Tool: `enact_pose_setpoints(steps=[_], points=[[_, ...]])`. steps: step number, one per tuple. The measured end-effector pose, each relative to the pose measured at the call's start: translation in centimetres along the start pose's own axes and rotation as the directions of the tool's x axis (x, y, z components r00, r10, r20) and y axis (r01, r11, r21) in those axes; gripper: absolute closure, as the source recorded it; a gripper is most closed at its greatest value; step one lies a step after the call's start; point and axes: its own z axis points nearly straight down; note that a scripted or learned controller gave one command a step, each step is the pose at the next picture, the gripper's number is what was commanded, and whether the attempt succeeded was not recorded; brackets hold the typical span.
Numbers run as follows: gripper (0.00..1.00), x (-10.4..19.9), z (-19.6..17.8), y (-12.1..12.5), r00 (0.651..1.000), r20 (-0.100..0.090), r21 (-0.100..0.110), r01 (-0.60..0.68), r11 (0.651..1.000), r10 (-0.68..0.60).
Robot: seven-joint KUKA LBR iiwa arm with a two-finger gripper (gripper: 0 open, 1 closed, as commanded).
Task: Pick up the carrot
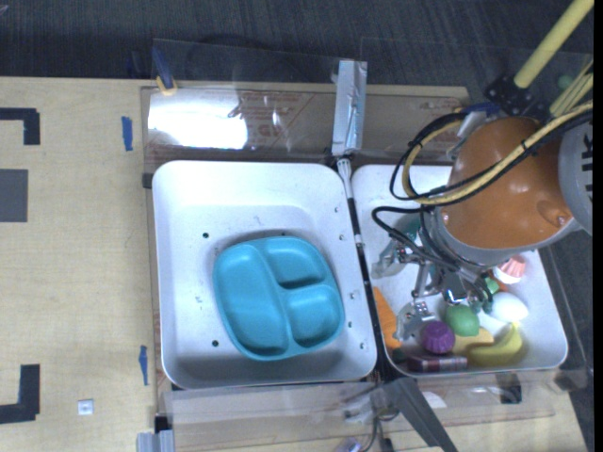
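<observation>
Grey arm [509,196] with its orange band hangs over the right bin [556,347], its gripper [415,316], whether open or shut I cannot tell, just right of the carrot [385,316] lying lengthwise along the bin's left wall.

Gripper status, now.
Gripper: low in the right bin beside the carrot; open or shut cannot be told.

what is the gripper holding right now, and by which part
It cannot be told. The gripper hangs low in the right bin, just beside the carrot, but the view does not show anything between its fingers.
</observation>
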Motion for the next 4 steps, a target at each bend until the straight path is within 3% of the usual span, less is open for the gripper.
enact_pose_setpoints(steps=[1, 2, 3, 4], points=[[0.00, -7.6, -6.0, 4.4, 0.991, 0.001, 0.000, 0.134, 0.991, -0.134], [0.00, -0.5, 0.2, 6.2, 0.984, -0.008, -0.003, 0.179, 0.984, -0.179], [1.00, -0.8, -1.0, 6.2, 0.984, 0.003, -0.002, 0.177, 0.984, -0.177], [1.00, -1.1, 0.1, 9.0, 0.989, -0.007, 0.001, -0.149, 0.989, 0.149]])
